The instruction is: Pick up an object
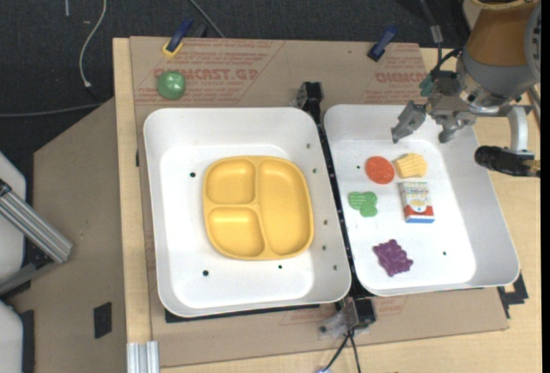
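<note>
We see the gripper (425, 131) above the far part of the right bin (490, 217), near its far edge, with its two fingers (406, 125) clearly apart and nothing between them. The arm (503, 27) comes in from the right, over the far right corner of this bin. In the right bin we find five small things. A red round piece (380, 170) lies near the middle, and a yellow ridged piece (412, 165) lies just beside it, on its right. Both are near the fingers but apart from them. A small red and white carton (418, 201) lies just nearer than the yellow piece. A green piece (363, 203) lies toward the left wall, and a purple grape bunch (392, 257) lies toward the near edge. In the left bin (172, 191) a yellow divided plate (257, 207) rests in the middle. On the bench (249, 70), beyond the far left corner of the left bin, a green ball (171, 85) lies alone. Two blue clamps (178, 38) sit at the far edge of the bench.
</note>
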